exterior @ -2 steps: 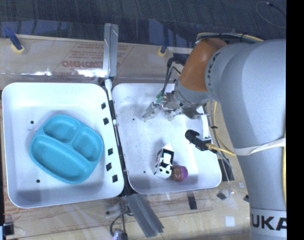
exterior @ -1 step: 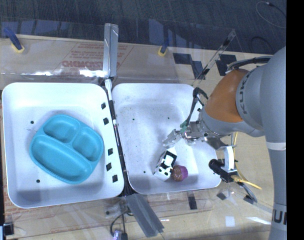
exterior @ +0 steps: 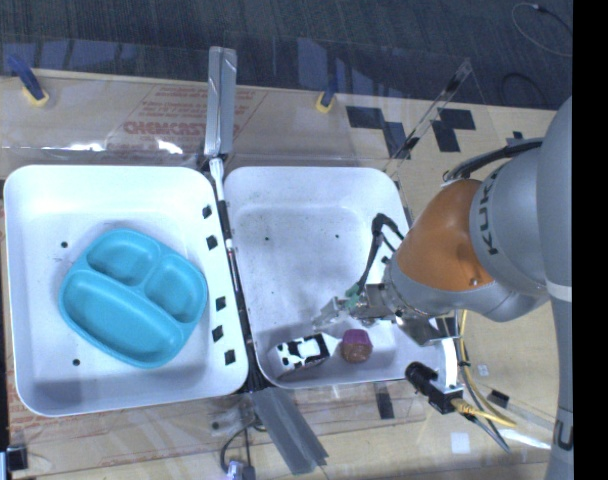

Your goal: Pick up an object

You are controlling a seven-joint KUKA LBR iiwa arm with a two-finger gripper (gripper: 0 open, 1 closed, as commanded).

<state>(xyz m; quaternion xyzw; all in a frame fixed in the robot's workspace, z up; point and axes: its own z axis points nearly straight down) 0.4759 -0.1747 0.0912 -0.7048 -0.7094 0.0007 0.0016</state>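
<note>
Hand (exterior: 336, 311) low in right bin (exterior: 284, 208), beside purple object (exterior: 356, 345).

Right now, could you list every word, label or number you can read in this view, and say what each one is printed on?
"KU": the start of a dark brand name on the grey arm, cut off by the curve of the casing.
Red print on the clear sheet behind the left bin: mirrored and too blurred to read.
Black and white object in the right bin: a pattern, no legible text.
</note>
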